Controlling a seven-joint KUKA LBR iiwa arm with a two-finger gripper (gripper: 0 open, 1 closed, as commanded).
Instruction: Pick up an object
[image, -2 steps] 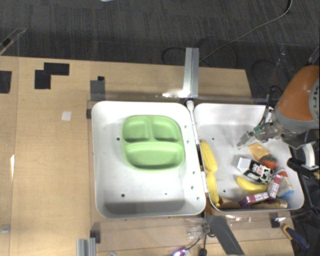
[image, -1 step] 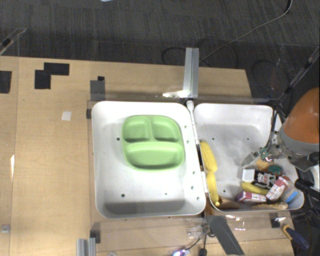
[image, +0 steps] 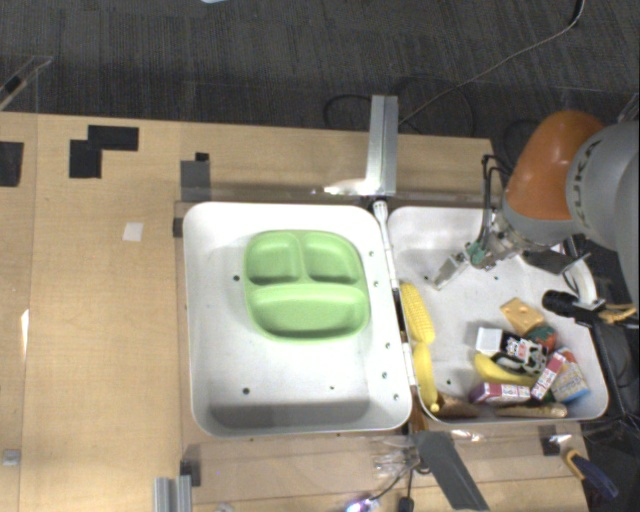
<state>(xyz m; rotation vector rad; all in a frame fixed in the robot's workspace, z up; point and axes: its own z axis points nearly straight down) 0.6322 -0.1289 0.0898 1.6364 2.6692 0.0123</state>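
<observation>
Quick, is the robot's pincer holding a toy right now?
Pincer: over the right bin, nothing seen between its tips; open or shut cannot be told.

A pale wooden counter carries two shallow white bins side by side, the right bin beneath the claw and the left bin farther off.

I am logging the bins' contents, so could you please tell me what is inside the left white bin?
The left white bin holds one green, three-compartment plastic tray, lying flat near its middle with nothing in its compartments. Whatever sits beneath the tray is covered and cannot be seen.
</observation>
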